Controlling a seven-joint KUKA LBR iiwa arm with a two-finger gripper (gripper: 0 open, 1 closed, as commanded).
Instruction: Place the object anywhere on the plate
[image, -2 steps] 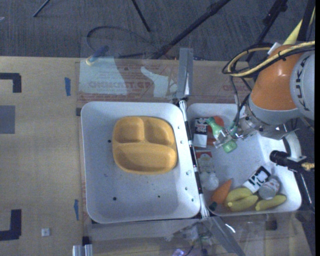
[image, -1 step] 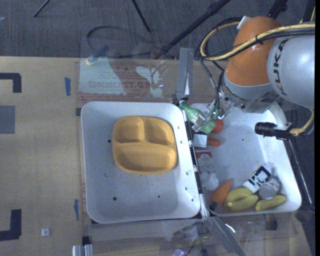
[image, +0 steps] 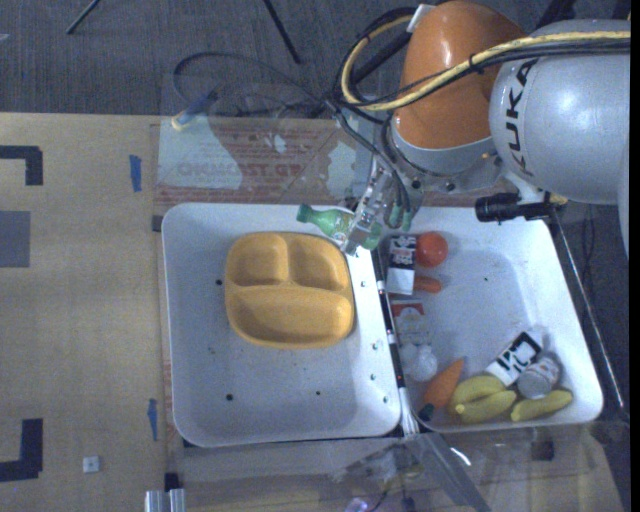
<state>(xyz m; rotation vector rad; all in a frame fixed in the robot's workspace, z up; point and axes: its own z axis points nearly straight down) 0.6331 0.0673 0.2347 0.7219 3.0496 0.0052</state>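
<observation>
The grey arm with its orange band leans in from the right, above the far edge of the two white bins. The left bin holds the yellow divided plate. The right bin holds a tomato, a carrot, bananas and a small can. The hand hangs over the plate's far right corner, and it grips a green bottle, which lies tilted between the fingers, just above the far rim of the plate.
</observation>
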